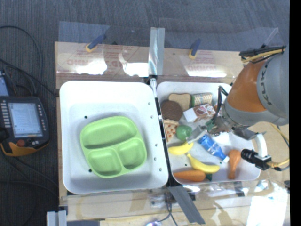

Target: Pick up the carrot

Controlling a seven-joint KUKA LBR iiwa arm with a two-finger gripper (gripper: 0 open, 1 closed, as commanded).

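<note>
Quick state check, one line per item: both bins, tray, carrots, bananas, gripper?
Left white bin: holds the green three-compartment plastic tray, lying flat.
Right white bin: crowded with toy food.
Orange carrot by the front wall: lying flat, untouched.
Second orange carrot: lying tilted at the right.
Yellow bananas: lying loose.
Blue packet: lying flat.
Gripper: low over the food, holding nothing visible.

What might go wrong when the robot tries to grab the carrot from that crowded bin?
1. There are two orange carrot-like pieces, one at the right bin's front edge and one further right, so it may choose either.
2. The banana touches the front one and might get nudged or grabbed instead.
3. The gripper sits over the blue packet, away from both.
</note>
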